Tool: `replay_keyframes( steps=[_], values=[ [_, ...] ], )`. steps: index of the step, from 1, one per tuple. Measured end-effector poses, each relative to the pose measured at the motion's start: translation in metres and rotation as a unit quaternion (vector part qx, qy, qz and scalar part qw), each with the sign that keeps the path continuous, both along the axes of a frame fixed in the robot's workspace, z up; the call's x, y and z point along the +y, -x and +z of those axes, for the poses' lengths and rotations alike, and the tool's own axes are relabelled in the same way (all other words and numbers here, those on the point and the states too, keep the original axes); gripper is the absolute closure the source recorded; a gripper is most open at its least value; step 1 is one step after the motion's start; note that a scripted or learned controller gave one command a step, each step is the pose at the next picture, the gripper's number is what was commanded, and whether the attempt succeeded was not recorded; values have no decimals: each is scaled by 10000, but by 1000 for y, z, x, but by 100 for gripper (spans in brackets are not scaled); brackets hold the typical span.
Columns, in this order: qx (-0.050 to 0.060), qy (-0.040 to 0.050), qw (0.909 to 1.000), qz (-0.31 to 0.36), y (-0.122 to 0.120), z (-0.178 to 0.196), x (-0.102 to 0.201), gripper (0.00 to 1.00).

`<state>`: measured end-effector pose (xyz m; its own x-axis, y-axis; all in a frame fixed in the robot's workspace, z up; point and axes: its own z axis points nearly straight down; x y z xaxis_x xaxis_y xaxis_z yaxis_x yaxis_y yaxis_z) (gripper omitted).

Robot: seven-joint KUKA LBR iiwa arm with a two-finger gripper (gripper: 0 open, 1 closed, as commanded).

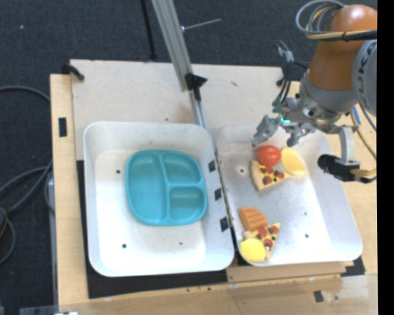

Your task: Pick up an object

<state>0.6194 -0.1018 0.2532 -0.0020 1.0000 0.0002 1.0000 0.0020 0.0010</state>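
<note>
If the gripper (280, 134) goes straight down with its fingers spread apart and nothing between them, it may bump the red tomato (269, 155) — round things roll away. That tomato sits in the right bin (328, 202), touching a pizza slice (268, 176) and close to a yellow lemon (293, 162). Being round, it points no way. The slice beside it runs longways left to right, its tip toward the lemon.

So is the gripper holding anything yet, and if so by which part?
Nothing is held. The gripper hangs open above the red tomato and pizza slice in the right bin, with nothing between its jaws.
</note>
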Motion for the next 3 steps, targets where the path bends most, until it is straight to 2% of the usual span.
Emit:
replay_keyframes(
  steps=[1, 2, 3],
  values=[
    [24, 11, 10000, -15, 8, -47, -6, 0],
    [24, 10, 10000, -15, 6, -90, -11, 0],
    [25, 7, 10000, -10, 6, -138, -4, 0]
  ],
)
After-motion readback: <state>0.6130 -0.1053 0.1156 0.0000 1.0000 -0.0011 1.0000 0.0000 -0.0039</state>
